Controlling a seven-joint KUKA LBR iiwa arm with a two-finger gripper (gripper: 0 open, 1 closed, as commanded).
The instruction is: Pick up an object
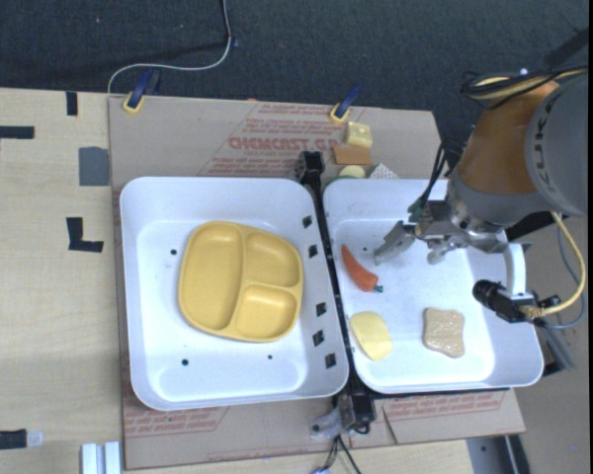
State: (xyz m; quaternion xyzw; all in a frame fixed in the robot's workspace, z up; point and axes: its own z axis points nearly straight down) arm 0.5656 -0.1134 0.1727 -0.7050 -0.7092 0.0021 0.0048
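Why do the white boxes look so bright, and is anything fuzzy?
In the camera view, light from above makes the white bins shine, with soft shadows along their walls; the yellow plate and carrot look fairly sharp, while the hand looks a little soft.

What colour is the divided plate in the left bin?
Yellow, the divided plate; clearest in the camera view.

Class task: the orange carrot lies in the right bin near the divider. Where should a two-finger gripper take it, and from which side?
Grip the carrot across its narrow middle, coming from above: it lies flat and slanted, with bare bin floor on both long sides.
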